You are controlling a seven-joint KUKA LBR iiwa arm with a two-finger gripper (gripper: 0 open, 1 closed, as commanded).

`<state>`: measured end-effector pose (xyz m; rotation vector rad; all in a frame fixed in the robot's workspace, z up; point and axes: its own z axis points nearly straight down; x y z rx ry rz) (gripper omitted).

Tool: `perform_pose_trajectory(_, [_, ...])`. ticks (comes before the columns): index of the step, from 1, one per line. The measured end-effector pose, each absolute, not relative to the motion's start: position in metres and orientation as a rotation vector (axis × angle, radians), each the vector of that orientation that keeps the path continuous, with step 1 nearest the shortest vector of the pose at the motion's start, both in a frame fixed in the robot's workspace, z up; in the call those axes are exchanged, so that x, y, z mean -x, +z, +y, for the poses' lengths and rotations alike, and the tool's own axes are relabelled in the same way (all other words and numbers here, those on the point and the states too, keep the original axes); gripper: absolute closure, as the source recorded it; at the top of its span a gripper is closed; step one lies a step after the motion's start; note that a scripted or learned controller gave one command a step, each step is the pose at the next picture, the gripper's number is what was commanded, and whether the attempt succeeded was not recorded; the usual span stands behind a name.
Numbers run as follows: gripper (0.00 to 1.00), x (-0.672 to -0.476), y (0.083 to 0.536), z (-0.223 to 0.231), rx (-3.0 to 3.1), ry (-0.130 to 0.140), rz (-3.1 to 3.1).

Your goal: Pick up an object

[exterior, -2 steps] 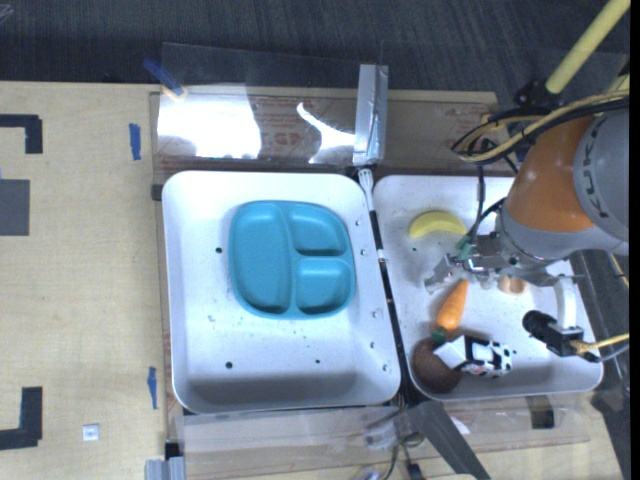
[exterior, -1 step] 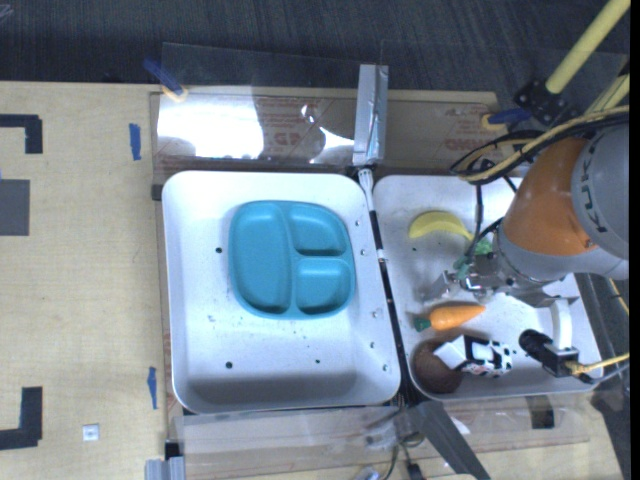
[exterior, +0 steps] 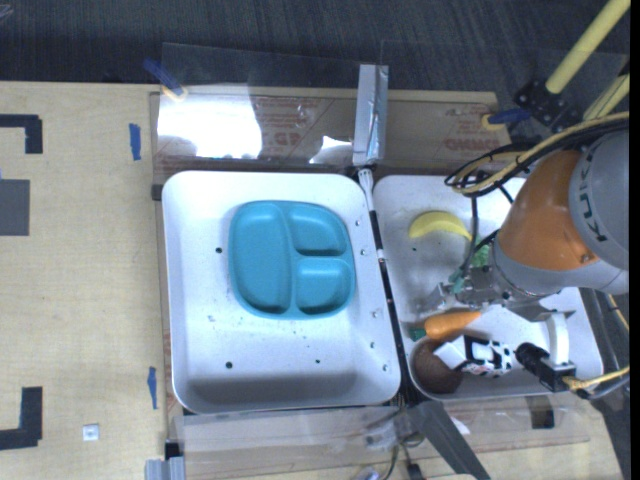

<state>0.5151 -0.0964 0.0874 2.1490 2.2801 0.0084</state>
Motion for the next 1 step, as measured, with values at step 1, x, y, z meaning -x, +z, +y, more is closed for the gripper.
perform_pose_trajectory(1, [1.0, -0.5167, 0.0965, -0.0976, -2.15, 0.011, 2.275])
